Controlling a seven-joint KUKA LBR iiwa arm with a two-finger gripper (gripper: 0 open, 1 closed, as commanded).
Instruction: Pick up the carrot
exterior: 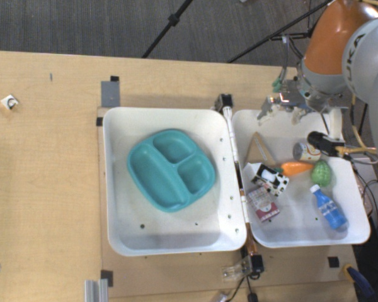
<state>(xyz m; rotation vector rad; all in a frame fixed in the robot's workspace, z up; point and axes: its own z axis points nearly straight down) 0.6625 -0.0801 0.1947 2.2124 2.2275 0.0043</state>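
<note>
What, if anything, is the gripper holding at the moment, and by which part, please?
Nothing: the gripper is open above the right bin's far edge, apart from the carrot, which lies in that bin.

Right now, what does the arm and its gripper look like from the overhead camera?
The arm is bulky and rounded, with a smooth grey shell and a glossy orange band above the wrist. Below the band sits a grey wrist section, ending in a small metallic gripper with pale fittings and a green detail on its side.

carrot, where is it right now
In the camera view the carrot lies in the right bin, left of the green ball and right of the black-and-white toy.
</note>
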